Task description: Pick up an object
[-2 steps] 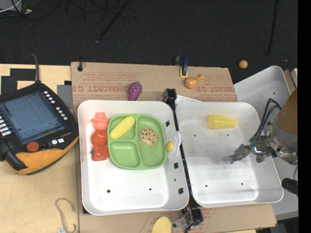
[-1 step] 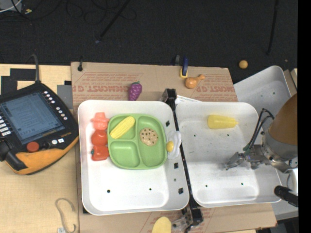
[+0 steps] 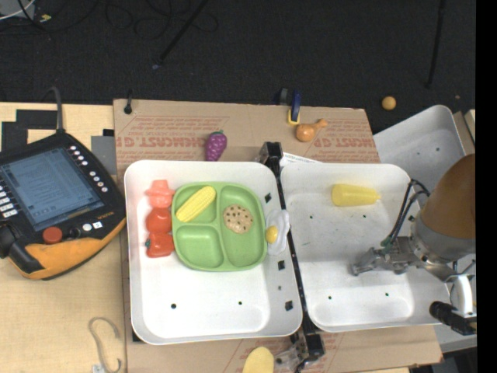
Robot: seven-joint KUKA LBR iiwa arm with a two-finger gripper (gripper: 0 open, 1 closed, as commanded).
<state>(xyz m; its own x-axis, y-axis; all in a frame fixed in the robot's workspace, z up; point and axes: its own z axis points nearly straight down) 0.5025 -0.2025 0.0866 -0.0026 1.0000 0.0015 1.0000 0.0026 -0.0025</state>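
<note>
Yellow object near "CHEMCOST"-printed cardboard

Arm in from right, orange band up top, wrist bent low. Gripper points left, near horizontal, nothing between fingers.

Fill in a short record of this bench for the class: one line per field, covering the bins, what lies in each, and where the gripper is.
left bin: holds a green divided plate and a red toy
plate contents: yellow corn in one compartment, a cookie in another
right bin: holds a yellow object near its far edge
gripper: low over the right bin's floor, apart from the yellow object
outside the bins: purple grapes on the cardboard behind
</note>
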